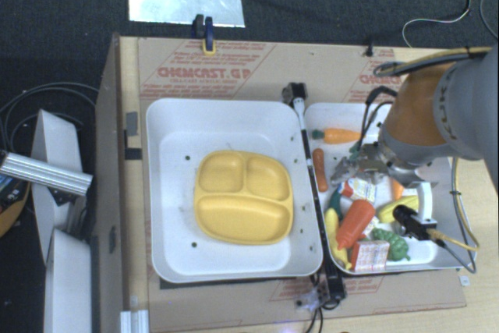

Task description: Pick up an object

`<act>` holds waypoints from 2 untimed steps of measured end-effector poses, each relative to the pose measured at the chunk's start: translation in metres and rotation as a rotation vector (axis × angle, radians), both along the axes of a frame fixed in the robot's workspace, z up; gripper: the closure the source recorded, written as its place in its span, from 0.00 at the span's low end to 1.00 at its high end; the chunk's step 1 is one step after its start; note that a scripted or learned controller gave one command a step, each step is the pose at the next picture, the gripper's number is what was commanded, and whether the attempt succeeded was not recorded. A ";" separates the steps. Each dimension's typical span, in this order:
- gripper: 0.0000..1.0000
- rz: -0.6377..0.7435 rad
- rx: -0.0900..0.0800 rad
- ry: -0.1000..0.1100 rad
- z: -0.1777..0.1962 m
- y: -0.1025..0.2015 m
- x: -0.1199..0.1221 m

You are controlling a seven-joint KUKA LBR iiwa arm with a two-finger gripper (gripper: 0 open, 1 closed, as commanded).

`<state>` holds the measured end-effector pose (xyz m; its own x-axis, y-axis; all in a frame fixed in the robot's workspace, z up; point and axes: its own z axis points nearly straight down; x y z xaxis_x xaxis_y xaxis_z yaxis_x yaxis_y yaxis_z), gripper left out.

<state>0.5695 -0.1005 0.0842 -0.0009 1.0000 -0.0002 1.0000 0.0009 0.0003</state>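
Observation:
The right bin (448, 261) holds a heap of toy food. A small orange carrot (341, 136) lies at its far end and a brown sausage (320, 168) along its left wall. A large orange carrot (355, 221) lies in the middle, with a yellow piece (330, 227) to its left. A green vegetable (394, 244) and a red-and-white packet (373, 254) sit at the near end. My gripper (357, 166) hangs low over the middle of this bin, just above a white-and-red item (362, 189). Nothing is visibly held in it.
The left bin (175, 168) holds a yellow divided plate (243, 196). A black divider rail (310, 191) runs between the bins. The grey and orange arm (437, 117) covers the right bin's far right part. Cables (456, 242) trail over its right rim.

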 end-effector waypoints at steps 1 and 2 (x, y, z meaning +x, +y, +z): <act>0.00 0.000 -0.001 -0.002 0.000 -0.026 0.027; 0.00 0.003 0.003 0.028 -0.003 0.003 0.094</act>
